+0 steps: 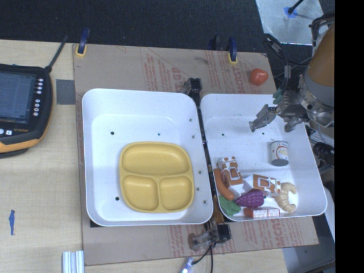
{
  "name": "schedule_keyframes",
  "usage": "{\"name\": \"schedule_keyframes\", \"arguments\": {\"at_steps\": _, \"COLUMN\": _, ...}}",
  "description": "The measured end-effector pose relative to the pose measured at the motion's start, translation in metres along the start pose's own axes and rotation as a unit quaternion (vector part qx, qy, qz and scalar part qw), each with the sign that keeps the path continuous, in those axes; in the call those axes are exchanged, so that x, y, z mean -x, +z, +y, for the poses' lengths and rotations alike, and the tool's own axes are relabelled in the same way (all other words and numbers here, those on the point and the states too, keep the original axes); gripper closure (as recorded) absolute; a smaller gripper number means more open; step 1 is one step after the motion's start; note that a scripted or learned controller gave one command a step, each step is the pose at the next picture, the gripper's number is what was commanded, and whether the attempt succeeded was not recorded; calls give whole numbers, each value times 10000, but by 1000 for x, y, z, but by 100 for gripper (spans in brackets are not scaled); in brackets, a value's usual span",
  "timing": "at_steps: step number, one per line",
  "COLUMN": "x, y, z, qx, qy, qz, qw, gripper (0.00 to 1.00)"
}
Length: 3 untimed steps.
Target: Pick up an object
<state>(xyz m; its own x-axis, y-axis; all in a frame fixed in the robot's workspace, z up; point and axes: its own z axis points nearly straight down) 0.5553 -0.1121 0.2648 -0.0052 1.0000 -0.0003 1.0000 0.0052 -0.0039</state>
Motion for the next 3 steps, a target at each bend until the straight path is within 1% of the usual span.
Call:
{"name": "schedule_keyframes", "arguments": {"at_steps": 1, "x": 65, "y": 79, "z": 3, "qx": -7, "qy": 6, "qz": -7, "qw": 10000, "gripper": 0}}
{"name": "schedule_keyframes", "arguments": {"at_steps": 2, "x": 100, "y": 174, "z": 13, "qx": -9, "qy": 2, "qz": -1, "qw": 10000, "gripper": 0}}
{"name": "schedule_keyframes", "arguments": {"at_steps": 3, "x": 88, "y": 172, "z": 70, "qx": 9, "qy": 3, "qz": 2, "qw": 10000, "gripper": 0}}
